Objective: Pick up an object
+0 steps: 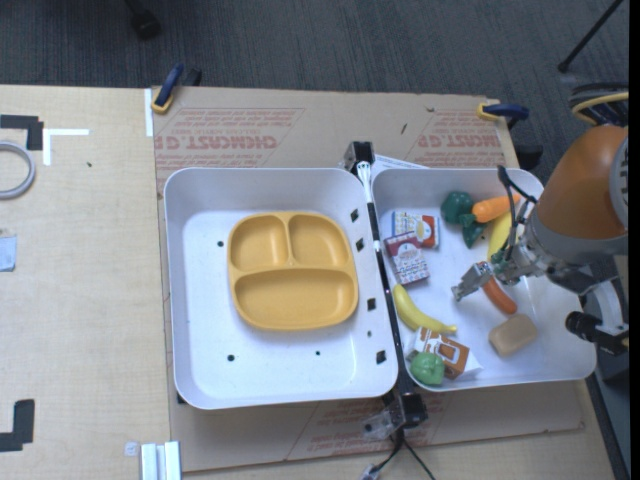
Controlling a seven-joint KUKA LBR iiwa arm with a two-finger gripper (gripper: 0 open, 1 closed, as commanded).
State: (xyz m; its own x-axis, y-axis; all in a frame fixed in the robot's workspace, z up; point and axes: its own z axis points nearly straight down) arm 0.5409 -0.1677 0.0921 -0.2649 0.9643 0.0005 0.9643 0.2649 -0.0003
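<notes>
My gripper [478, 284] hangs low over the right bin [560, 368], near its middle. A red-orange sausage-shaped piece [503, 299] lies right beside it, touching or nearly touching its lower right side. A tan block [513, 336] sits just below that. A yellow banana [420, 314] lies to the gripper's left. At the back of the bin are a green broccoli piece [457, 208], an orange carrot [492, 208] and a second yellow piece [498, 238].
Two small printed boxes [410, 246] lie at the right bin's left side. A green ball [427, 369] and an orange carton [447, 351] sit at its front. The left bin [200, 268] holds a yellow divided plate [293, 270]. The arm's orange band [590, 183] looms at right.
</notes>
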